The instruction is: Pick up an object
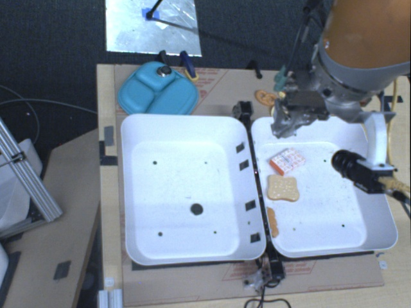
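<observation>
We see the tool (282, 128) over the right white bin's (321, 239) far edge; its opening we cannot tell. The small orange-and-white patterned box (287, 161) lies just nearer the camera, long axis slanted.

blue lidded tray (158, 91) behind left bin (138, 140) | foil sheet (151, 17) beyond bench

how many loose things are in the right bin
3: a small box near the middle, a toast-shaped piece just below it, a thin tan piece by the left wall. The arm may hide more.
</observation>
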Controlling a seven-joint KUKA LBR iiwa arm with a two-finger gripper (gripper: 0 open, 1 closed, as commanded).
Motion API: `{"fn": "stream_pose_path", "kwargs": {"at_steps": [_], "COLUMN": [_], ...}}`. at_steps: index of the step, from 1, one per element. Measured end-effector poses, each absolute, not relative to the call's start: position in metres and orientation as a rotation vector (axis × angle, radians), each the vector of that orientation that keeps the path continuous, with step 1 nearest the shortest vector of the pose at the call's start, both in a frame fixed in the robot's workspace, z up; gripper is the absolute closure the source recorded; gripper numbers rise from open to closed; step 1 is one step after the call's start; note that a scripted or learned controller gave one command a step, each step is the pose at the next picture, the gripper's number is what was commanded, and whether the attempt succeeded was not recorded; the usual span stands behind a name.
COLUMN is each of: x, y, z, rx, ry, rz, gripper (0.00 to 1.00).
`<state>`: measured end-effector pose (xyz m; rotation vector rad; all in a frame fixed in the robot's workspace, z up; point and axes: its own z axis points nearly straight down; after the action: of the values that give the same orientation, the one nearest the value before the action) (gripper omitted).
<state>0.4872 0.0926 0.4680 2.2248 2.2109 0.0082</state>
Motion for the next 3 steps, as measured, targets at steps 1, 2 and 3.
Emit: {"fn": "stream_pose_path", "kwargs": {"at_steps": [1,2,3], "x": [0.491,0.487,0.526], "y": [0.183,0.128,0.159], "z": [0.412,0.385,0.244], "rx": [2.211,2.225,2.222], "ry": [2.235,2.217,2.225], "rz": [-0.002,-0.001,-0.009], "gripper": [1.00,1.00,1.00]}}
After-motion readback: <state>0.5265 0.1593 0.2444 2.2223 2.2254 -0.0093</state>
